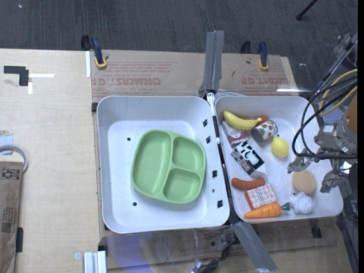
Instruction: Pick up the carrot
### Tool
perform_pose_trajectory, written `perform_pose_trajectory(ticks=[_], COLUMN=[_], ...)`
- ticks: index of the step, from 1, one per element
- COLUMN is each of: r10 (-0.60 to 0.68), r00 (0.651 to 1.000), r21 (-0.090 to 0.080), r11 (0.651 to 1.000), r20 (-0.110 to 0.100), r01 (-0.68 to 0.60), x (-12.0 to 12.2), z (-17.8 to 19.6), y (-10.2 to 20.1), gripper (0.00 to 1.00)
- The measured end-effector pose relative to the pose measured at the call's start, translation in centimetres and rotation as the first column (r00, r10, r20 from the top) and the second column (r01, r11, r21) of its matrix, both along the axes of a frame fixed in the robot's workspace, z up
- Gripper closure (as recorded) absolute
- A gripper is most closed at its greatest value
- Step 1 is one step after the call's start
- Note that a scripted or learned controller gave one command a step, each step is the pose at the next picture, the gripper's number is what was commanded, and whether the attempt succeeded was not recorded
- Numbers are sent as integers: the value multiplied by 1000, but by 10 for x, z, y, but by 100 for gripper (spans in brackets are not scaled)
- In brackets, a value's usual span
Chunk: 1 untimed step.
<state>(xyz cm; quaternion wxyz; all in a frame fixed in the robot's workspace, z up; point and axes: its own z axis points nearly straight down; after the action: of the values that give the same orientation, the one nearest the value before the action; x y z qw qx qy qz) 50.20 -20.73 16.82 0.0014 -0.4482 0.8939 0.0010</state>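
Camera view: carrot (263, 211) lies near the right bin's (284, 100) front wall, long axis roughly left-right, tip left (green top right). My gripper (318, 174) hovers right of it, fingers spread, holding nothing.

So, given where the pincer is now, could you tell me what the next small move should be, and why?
Probably shift the pincer toward the near-left corner of the right bin, to come over the carrot. The pincer is open above the bin's right side, near the tan egg, while the carrot lies by the front wall, beside the small red-and-white box.
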Motion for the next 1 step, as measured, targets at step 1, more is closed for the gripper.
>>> perform_pose_trajectory(ticks=[1], r10=[-100], r00=[995], r21=[-1], r11=[995], r20=[1], r01=[100], x=[-23], z=[-76], y=[23], gripper=[0])
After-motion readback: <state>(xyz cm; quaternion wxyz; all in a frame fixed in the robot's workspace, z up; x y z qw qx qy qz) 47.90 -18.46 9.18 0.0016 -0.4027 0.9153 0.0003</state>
